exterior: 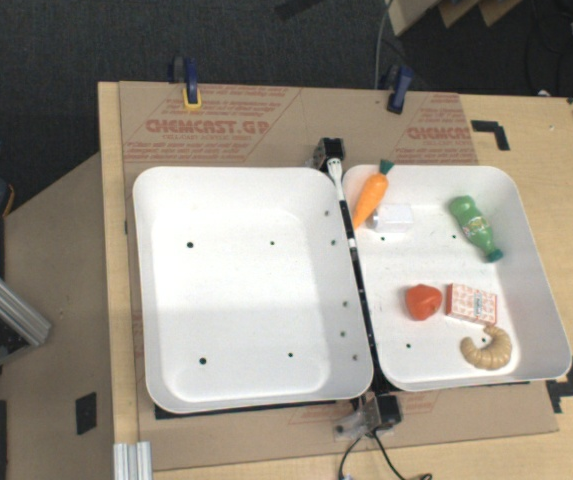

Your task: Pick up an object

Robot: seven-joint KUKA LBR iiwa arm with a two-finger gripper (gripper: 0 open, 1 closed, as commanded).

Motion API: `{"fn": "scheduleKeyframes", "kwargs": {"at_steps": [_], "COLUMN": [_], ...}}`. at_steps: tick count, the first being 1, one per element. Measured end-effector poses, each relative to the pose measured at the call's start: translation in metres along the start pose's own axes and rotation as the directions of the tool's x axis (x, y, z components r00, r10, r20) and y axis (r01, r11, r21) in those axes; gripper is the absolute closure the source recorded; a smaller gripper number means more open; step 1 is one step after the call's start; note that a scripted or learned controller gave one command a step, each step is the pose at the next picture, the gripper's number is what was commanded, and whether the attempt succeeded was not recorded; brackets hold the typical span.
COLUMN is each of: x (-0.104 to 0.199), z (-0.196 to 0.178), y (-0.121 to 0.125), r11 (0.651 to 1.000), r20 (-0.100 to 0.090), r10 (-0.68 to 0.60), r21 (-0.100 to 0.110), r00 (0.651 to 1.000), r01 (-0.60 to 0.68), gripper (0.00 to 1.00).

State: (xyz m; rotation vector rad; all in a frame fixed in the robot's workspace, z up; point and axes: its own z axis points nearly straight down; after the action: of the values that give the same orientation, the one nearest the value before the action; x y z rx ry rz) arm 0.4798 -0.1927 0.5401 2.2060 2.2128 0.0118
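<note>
The right bin (pixel 526 218) holds several small objects. An orange carrot (pixel 370 196) lies at its back left, with a small white block (pixel 395 218) beside it. A green bottle (pixel 475 227) lies toward the back right. Nearer the front sit a red tomato-like piece (pixel 423 302), a pink patterned box (pixel 472 304) and a tan croissant (pixel 490 350).
The left bin (pixel 166 368) stands beside the right one on a brown cardboard sheet (pixel 266 118). Two blue clamps (pixel 188 76) (pixel 398 86) hold the sheet's back edge. A black clip (pixel 329 154) sits where the bins meet at the back.
</note>
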Motion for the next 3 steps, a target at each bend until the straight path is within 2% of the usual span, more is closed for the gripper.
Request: {"fn": "scheduleKeyframes", "kwargs": {"at_steps": [1,2,3], "x": [-0.001,0.017,0.051], "z": [-0.003,0.125,0.262], "y": [0.001,-0.003,-0.004], "r11": [1.0,1.0,0.999], "r20": [-0.002,-0.011,-0.012], "r10": [0.002,0.003,0.002], "r21": [0.01,0.031,0.032], "r00": [1.0,1.0,1.0], "r01": [-0.002,-0.003,-0.001], "gripper": [1.0,1.0,1.0]}}
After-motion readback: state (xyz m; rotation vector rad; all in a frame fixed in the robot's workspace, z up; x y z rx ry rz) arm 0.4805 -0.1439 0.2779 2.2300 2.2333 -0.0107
